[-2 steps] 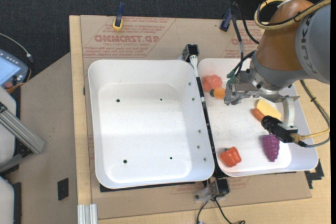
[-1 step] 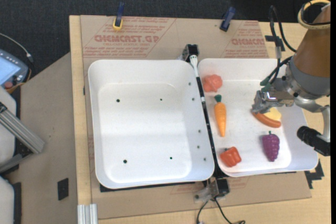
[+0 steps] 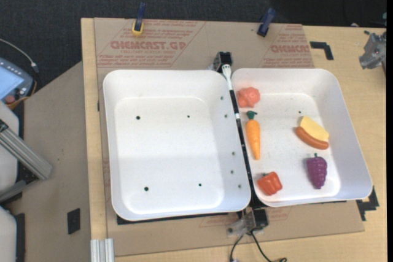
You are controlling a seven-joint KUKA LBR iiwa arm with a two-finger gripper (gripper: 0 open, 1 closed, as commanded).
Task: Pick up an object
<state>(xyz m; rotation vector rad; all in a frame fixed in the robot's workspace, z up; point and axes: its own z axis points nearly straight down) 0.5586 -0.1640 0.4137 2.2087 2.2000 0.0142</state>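
Note:
Several toy foods lie in the right white bin (image 3: 344, 108). A pink-orange lump (image 3: 249, 96) sits near its far left corner. An orange carrot (image 3: 253, 138) with a green top lies along the left wall, pointing toward the front. A yellow and orange bun-like piece (image 3: 313, 133) rests right of centre. In front of it lies a purple grape bunch (image 3: 317, 171). A small red pepper (image 3: 269, 183) sits at the front left corner.
The left white bin (image 3: 116, 132) stands beside the right one on a cardboard sheet (image 3: 184, 40). A yellow clamp (image 3: 139, 24) and a blue clamp (image 3: 266, 23) hold the sheet's far edge. A grey metal part (image 3: 373, 50) juts in at the right edge.

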